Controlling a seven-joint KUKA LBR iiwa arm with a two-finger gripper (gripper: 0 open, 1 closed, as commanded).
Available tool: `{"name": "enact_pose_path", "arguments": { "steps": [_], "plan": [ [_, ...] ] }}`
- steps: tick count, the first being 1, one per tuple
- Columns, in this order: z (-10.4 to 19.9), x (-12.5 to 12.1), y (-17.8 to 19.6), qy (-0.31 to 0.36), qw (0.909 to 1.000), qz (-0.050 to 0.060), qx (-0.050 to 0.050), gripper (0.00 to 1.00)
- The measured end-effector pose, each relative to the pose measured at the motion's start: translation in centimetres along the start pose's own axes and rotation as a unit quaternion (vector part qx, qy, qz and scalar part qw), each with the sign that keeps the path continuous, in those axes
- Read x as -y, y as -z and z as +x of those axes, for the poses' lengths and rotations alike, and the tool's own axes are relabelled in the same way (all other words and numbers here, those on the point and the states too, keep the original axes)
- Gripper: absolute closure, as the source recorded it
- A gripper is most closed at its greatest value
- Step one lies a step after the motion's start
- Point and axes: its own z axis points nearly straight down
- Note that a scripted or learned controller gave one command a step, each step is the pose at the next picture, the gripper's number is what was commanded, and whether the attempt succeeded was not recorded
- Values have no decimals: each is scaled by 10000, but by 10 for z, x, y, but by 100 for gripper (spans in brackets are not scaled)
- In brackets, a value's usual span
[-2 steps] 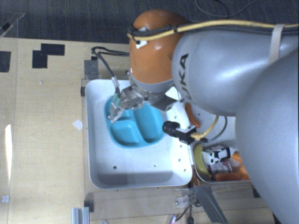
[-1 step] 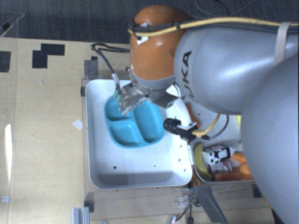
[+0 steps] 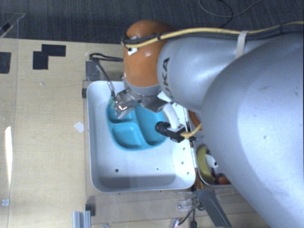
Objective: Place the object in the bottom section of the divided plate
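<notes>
Grey arm with orange band (image 3: 142,56) is seen reaching over left shallow white bin (image 3: 102,175). Metal two-finger gripper (image 3: 119,109) is lowered onto upper left part of blue divided plastic plate (image 3: 130,137). Yellow object (image 3: 205,161) is seen in right bin.

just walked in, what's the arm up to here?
The grey arm has reached in over the left white bin, with its gripper low over the upper-left part of the blue divided plate lying there. The wrist hides whatever sits between the fingers, so I can't tell if it holds anything. The sections of the plate that show look bare. A few small items lie in the right bin, mostly hidden by the arm.
</notes>
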Motion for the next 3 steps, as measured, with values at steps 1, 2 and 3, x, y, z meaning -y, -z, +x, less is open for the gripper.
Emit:
{"name": "enact_pose_path", "arguments": {
  "steps": [1, 2, 3],
  "plan": [
    [24, 46, -21, 1068, 9943, -4, -3, 100],
    [23, 44, -10, 1065, 9943, -31, -4, 100],
    [20, 31, 59, 2109, 9775, -19, 6, 100]
  ]
}}
